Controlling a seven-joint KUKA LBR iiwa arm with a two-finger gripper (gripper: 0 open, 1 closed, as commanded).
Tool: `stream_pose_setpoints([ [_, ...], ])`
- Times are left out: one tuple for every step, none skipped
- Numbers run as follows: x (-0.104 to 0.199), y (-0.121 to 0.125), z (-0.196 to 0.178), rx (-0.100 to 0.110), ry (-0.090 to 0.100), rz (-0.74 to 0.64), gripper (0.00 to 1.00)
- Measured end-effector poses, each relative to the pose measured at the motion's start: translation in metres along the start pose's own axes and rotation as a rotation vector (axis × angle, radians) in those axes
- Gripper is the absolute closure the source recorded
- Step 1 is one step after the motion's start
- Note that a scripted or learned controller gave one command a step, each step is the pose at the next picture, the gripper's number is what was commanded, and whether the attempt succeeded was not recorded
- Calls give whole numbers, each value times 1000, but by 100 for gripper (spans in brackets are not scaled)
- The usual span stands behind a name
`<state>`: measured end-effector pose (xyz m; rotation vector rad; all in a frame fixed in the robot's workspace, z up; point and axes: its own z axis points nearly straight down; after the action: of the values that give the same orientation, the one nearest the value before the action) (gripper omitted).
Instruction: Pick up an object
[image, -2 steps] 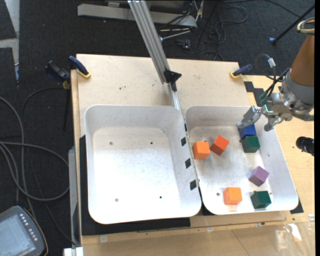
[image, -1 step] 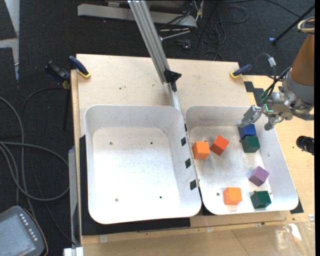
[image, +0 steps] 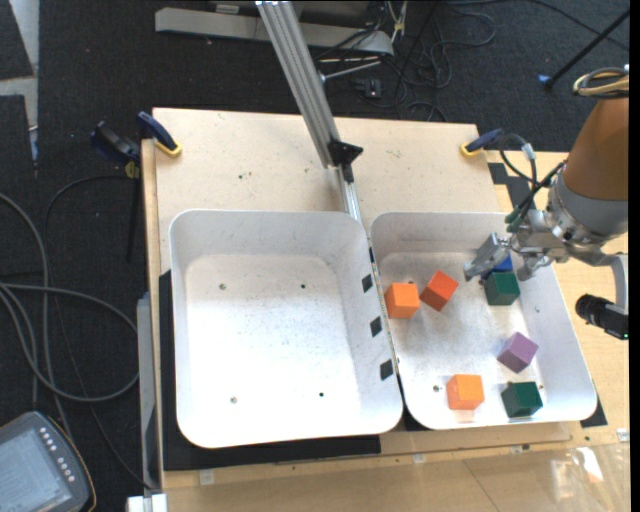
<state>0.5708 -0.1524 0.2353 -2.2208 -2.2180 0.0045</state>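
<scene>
The right bin holds several small cubes. An orange cube and a red-orange cube lie side by side near its left wall. A green cube sits toward the back right. My gripper hangs just above and behind that green cube, with a bit of blue showing under it. Farther forward lie a purple cube, another orange cube and a dark green cube.
The left bin stands beside the right one, and their walls meet at the middle. A slanted metal pole comes down to the bench behind the bins. Clamps sit at the bench's back corners.
</scene>
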Motion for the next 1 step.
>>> stream_pose_setpoints([
  [0, -10, 55, 1, 1, 0, 0],
])
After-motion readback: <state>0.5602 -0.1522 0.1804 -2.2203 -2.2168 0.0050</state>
